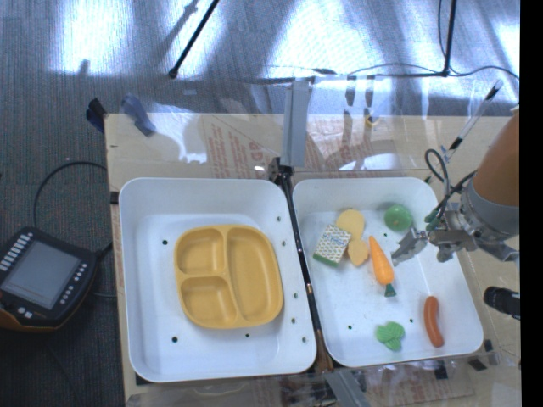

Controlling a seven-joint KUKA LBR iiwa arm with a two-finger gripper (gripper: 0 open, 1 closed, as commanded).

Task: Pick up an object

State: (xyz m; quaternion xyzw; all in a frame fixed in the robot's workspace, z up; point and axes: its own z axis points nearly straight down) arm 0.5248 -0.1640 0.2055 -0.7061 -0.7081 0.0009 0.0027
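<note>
Sitting side by side on the bench (153, 142), two shallow white bins are holding the goods: the left bin (148, 227) is carrying a glossy yellow divided plate (227, 276), while the right bin (335, 337) is holding a green ball (397, 218), a carrot (381, 264), a sausage (433, 320), broccoli (390, 336), a checkered sponge (332, 244) and two pale rounded pieces (350, 222). Reaching in from the right, the tool (409, 246) is hovering with fingers spread and empty between ball and carrot, while a tablet (41, 276) is lying on the floor at left.

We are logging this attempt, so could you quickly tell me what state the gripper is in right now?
Gripper: open, holding nothing, poised over the right bin just right of the carrot.
</note>
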